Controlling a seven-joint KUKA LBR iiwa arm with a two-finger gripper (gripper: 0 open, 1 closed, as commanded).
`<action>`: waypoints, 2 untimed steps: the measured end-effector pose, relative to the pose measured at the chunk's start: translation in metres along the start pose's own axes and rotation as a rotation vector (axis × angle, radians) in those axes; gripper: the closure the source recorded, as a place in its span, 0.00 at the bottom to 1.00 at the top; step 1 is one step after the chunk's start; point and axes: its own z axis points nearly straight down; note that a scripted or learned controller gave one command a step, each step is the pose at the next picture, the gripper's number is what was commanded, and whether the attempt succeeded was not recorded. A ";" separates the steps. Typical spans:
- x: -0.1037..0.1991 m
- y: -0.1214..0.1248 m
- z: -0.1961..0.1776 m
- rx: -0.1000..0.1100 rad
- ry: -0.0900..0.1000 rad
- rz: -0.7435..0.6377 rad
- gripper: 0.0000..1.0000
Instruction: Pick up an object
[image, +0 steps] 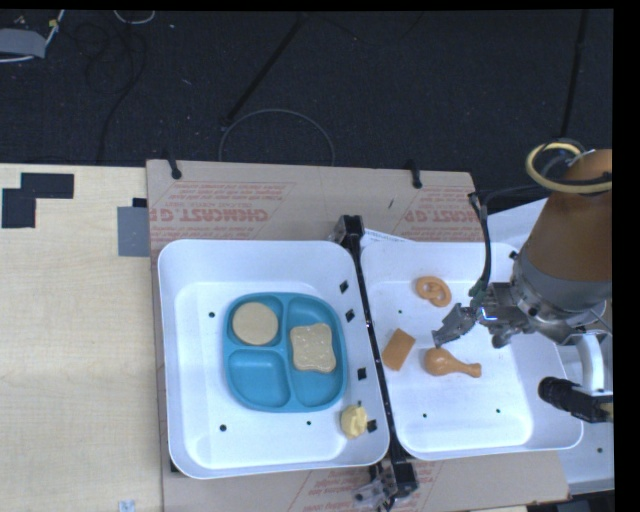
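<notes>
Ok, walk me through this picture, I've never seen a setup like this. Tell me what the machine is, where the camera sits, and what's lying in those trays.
One camera looks down at a slant on a bench. The grey and orange shape at right is a robot arm, and its claw hangs low over the right white bin. That bin holds toy food: a pretzel, an orange block and a drumstick. The claw sits just above the drumstick; nothing shows between its fingers, so nothing is held. The left white bin holds a blue divided plate carrying a round cracker and a toast slice. A pale yellow lump lies beside the plate.
</notes>
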 end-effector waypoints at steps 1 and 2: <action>0.000 0.002 -0.006 -0.010 -0.001 -0.002 0.00; 0.010 0.004 0.054 -0.004 0.000 -0.002 0.00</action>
